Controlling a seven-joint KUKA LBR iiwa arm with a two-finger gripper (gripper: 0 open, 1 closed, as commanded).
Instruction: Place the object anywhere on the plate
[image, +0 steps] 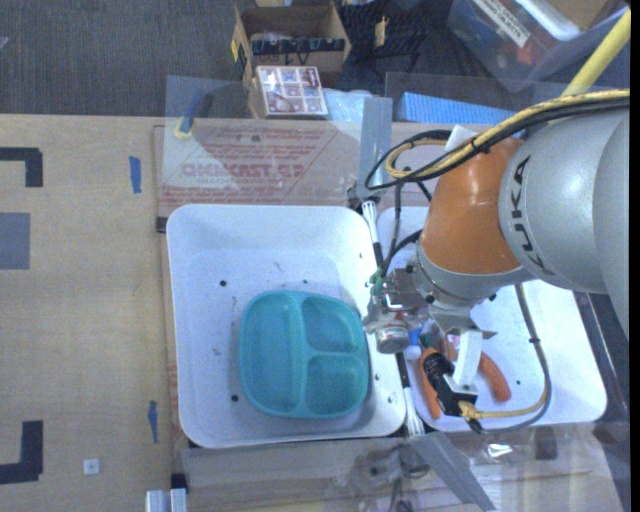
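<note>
Near end of right bin: orange object lies on the bin floor, just right of the gripper and nearer the camera. Teal divided plate sits in left bin, just left of the gripper. Gripper hangs over the wall between the bins; open or closed cannot be told.

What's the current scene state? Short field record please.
plate: teal, three compartments, lying flat in the left bin
object: orange item in the right bin, partly under the arm
gripper: low over the seam between the bins, just right of the plate's rim
grasp: cannot tell from this view
task status: orange item not yet on the plate
</note>
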